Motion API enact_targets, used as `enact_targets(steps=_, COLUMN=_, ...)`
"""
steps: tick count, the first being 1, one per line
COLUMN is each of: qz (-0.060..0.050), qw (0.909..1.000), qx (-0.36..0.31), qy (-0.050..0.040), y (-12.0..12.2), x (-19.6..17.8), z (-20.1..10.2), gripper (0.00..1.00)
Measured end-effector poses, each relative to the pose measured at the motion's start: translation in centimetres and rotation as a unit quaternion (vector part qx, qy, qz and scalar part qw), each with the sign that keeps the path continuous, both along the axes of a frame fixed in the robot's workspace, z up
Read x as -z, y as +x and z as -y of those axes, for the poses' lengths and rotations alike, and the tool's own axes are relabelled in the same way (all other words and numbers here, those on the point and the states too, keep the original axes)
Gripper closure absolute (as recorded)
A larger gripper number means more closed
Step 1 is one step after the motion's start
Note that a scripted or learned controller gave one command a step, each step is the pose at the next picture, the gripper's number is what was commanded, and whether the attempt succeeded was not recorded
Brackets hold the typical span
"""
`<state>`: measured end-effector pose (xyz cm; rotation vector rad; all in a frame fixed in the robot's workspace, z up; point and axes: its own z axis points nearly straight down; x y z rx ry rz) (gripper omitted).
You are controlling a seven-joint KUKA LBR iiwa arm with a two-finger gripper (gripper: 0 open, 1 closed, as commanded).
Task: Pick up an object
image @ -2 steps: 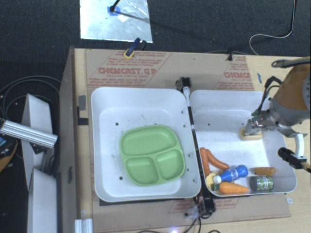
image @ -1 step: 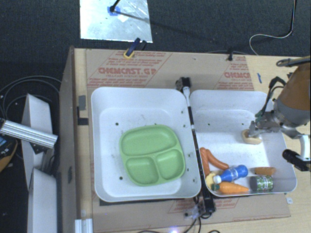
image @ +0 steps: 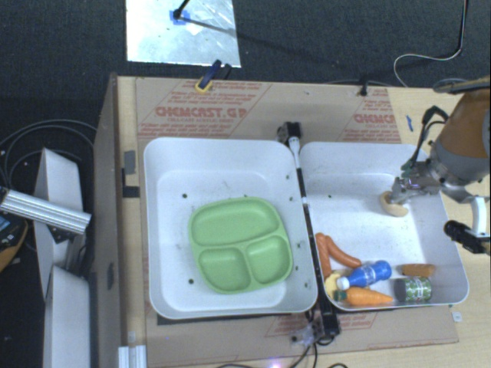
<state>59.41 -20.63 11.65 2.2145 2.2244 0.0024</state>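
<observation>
The pincer (image: 400, 190) sits low over a small beige object (image: 395, 205) in the right bin (image: 360, 163); its grip cannot be told, and nothing is lifted yet.

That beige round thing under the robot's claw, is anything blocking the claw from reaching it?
Nothing visible does. The gripper is right above the beige round thing, which lies by itself in the right bin, apart from the toy food pile near the front edge.

Arm reaching in from the right, gripper low.
The grey arm (image: 460, 156) enters at the right edge, its orange band uppermost and the wrist bent down and leftward. The gripper (image: 402, 189) points down-left at the arm's end; its fingertips are too small to read.
</observation>
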Motion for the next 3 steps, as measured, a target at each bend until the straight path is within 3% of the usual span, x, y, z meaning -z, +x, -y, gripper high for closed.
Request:
enact_targets(steps=1, qz=-0.001, qw=1.0, qx=0.001, qy=-0.0002, y=-3.1, x=-0.8, z=0.0, gripper=1.0)
enact_targets(steps=2, qz=0.0, qw=1.0, qx=0.0, qy=-0.0001, y=3.1, x=-0.3, z=0.0, gripper=1.0)
enact_targets(steps=3, qz=0.0, qw=1.0, qx=0.001, qy=-0.0004, y=-1.2, x=-2.1, z=0.1, gripper=1.0)
